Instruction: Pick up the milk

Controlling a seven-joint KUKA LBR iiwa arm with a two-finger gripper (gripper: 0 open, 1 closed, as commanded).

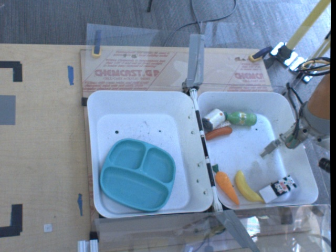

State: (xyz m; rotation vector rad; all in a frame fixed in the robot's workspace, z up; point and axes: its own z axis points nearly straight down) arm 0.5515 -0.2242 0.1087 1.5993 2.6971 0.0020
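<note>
Hanging over the right bin, the pincer holds nothing, and whether it is spread or pressed together I cannot tell; the milk, a small carton with black spots, lies below the pincer near the bin's front corner; the banana and carrot lie to its lower left; the green bottle lies above left; the blue plate sits far left in the other bin.

I see the milk, a small white carton with black cow spots, lying on its side and a bit slanted in the lower right of the frame, in the bottom right corner of the right bin.
</note>
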